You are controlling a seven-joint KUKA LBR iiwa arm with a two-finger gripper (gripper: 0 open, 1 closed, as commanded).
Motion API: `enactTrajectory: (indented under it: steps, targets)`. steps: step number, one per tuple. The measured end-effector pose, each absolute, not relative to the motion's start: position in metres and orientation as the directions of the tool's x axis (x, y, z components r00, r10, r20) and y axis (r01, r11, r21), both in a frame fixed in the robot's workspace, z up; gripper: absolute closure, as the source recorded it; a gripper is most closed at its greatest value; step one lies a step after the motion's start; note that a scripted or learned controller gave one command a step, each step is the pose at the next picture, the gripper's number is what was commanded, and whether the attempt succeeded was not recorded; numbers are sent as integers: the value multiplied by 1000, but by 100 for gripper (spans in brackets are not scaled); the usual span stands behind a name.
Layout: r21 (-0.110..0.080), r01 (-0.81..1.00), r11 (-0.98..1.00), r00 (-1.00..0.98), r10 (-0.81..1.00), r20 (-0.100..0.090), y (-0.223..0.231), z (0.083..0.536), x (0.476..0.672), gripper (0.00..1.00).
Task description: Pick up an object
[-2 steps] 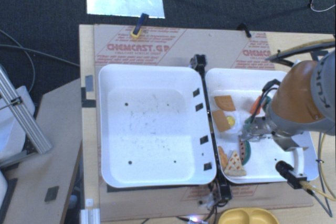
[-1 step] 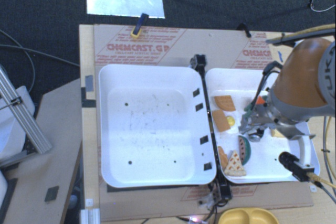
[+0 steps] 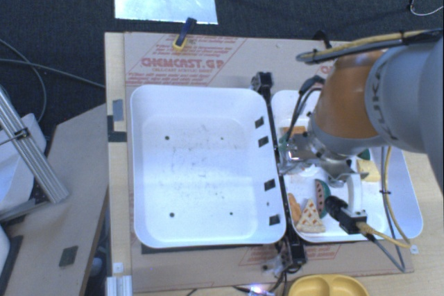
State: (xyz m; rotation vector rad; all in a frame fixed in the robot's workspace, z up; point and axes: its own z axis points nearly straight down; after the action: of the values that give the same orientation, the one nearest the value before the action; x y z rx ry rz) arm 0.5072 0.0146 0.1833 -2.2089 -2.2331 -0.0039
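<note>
The grey arm with its orange band [image 3: 350,104] reaches in from the right and hangs over the right bin [image 3: 409,218], covering most of it. My gripper [image 3: 295,154] points down near that bin's left wall, largely hidden under the wrist. Several small toy foods lie in the bin's front left corner. They are a pizza-like wedge [image 3: 310,218], an orange piece [image 3: 295,204] and a red and green slice [image 3: 320,192]. A tan object [image 3: 297,129] peeks out behind the gripper, and a yellow piece [image 3: 372,173] lies to the right.
The larger left bin [image 3: 149,149] stands beside the right one, with black clips [image 3: 267,163] along the shared edge. Both rest on cardboard [image 3: 184,62]. A yellow dish [image 3: 333,285] sits at the front edge and a blue and yellow tool [image 3: 184,35] at the back.
</note>
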Motion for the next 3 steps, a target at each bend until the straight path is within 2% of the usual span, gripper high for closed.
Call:
enactTrajectory:
  steps: [1,2,3]
  targets:
    - [16,1000,9,-9,1000,3,35,315,488,100]
    - [9,1000,8,-8,1000,2,65,373,487,100]
    - [5,1000,9,-9,1000,2,106,408,487,100]
